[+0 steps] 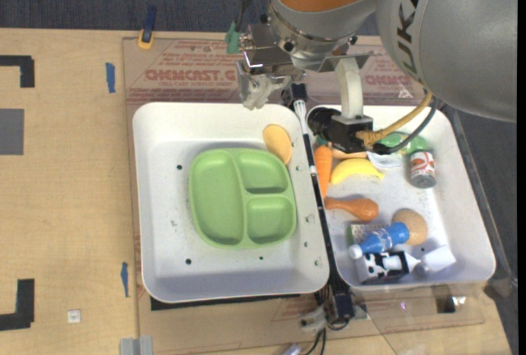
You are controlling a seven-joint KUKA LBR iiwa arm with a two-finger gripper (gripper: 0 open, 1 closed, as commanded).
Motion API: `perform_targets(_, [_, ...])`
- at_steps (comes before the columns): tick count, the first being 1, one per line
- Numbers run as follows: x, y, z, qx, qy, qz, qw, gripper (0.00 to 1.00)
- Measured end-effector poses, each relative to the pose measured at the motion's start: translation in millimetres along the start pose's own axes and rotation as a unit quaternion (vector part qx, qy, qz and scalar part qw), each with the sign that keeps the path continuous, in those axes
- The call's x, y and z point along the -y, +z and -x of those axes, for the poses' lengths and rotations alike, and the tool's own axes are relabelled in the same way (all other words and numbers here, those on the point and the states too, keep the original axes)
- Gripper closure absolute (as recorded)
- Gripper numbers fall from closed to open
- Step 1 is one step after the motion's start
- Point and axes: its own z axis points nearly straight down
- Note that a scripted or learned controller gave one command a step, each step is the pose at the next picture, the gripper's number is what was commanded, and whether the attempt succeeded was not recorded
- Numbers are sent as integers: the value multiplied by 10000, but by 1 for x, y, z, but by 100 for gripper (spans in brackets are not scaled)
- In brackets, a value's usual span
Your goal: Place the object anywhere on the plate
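A green divided plate (242,197) lies in the middle of the left bin (160,181). A yellow-orange oval fruit-like object (279,142) rests on the bin floor just past the plate's far right corner, close to the wall between the two bins; it is off the plate. My gripper (265,89) hangs over the far rim of the left bin, a little behind and to the left of that object. Nothing is seen held in it.
The right bin (472,222) holds a carrot (323,165), a banana (358,171), a red and green can (422,167), an orange drumstick-shaped toy (353,206), a brown ball (410,226), a blue bottle (380,240) and a black-and-white toy (386,264).
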Motion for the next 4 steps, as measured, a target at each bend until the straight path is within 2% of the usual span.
perform_targets(1, [11,165,-8,19,320,-123,9994,100])
perform_targets(2, [8,159,-8,5,318,-63,9995,0])
perform_targets(3, [8,148,-9,4,310,-55,9995,100])
perform_targets(4, [8,149,-9,8,312,-62,9995,0])
